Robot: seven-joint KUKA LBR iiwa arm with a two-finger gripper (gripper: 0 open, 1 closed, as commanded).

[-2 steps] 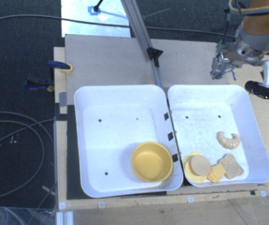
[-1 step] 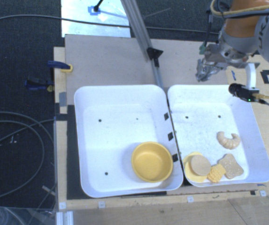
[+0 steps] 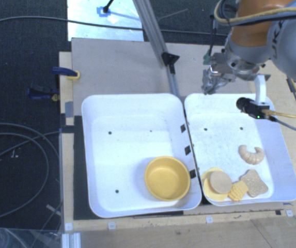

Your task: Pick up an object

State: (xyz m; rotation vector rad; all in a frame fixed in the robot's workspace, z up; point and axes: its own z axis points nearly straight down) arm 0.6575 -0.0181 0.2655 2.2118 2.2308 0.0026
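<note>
Claw [image 3: 209,88]: hung above the right bin's [image 3: 287,154] far rim, holding nothing; finger state could not be told. Right bin held a croissant [image 3: 251,154], toast slice [image 3: 254,183], waffle piece [image 3: 236,191] and round biscuit [image 3: 220,182]. Left bin [image 3: 111,138]: yellow bowl [image 3: 167,177].

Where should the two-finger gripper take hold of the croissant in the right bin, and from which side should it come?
Probably across the thick middle of the croissant, coming straight down from above. It lies flat and alone on the right bin floor, curved like a crescent with thin tips; the middle offers the fingers the fullest body to close on.
</note>
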